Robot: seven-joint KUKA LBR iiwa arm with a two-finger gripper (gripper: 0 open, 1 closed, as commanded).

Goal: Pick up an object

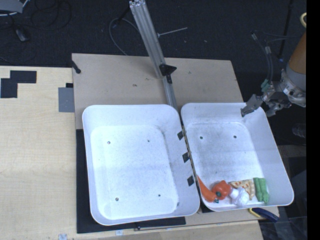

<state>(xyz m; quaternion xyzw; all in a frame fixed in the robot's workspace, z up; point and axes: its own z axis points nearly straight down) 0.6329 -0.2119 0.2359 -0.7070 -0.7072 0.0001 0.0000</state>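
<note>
Camera view: two shallow white bins sit side by side on the bench. The left bin [100,129] shows a bare speckled floor. The right bin [225,134] holds a small cluster of objects packed along its near edge, toward the lower right corner.

Cluster contents, left to right: an orange carrot-shaped piece [205,190] lying against the wall next to the divider, an orange-red rounded toy [222,188] touching it, a white crumpled item [240,197], a tan waffle-textured piece [244,185] just behind the white one, and a green ridged block [261,189] at the right end. All lie close together, touching or nearly so.

The gripper [261,104] hangs at the far right corner of the right bin, over or just outside its rim, well apart from the cluster. A dark finger-like part points toward the bin's rim. Nothing is seen between the fingers; whether they are open or closed cannot be told at this angle.

A metal rail [152,44] slants down from the top of the view to the gap between the bins.
</note>
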